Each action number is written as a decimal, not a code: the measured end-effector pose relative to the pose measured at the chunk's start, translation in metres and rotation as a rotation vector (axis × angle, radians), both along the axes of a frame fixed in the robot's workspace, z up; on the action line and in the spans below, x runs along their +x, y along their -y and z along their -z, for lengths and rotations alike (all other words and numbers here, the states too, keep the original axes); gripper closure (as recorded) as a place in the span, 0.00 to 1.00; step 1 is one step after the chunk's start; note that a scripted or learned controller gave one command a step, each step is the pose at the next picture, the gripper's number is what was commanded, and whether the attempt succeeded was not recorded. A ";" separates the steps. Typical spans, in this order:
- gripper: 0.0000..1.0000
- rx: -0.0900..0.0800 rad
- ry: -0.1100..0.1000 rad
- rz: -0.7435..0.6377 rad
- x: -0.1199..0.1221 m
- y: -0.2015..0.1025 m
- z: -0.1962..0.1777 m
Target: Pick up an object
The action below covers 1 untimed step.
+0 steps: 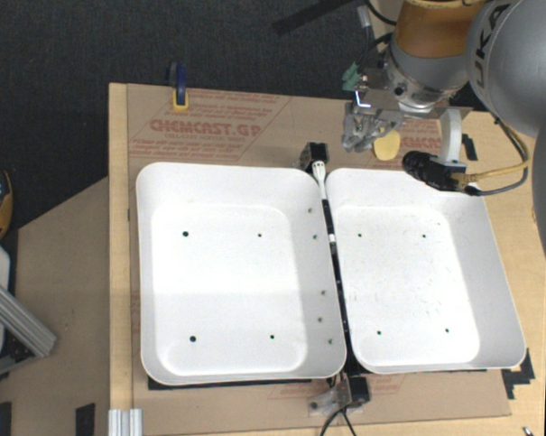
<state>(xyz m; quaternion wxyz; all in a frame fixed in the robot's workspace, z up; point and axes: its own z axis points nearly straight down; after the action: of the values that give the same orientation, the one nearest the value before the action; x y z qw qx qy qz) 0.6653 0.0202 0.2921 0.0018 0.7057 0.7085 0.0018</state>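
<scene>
My gripper (365,140) hangs high over the back edge of the right bin (488,267), just behind its far left corner. A small pale yellow object (387,146) is up off the bench at the gripper's tip, partly hidden by the right finger. The fingers are shut on it. The left bin (154,253) lies below and to the left of the gripper.
A black strip (329,242) runs between the two bins. A blue and yellow clamp (178,85) stands at the cardboard's back left. Metal framing (15,323) sits off the bench's left side.
</scene>
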 end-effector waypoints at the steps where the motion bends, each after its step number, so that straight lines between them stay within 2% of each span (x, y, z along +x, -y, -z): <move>1: 1.00 -0.009 0.007 0.017 0.001 0.143 -0.074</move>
<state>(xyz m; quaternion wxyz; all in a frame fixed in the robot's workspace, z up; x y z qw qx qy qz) 0.6662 -0.1224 0.3665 0.0074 0.7117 0.7025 0.0008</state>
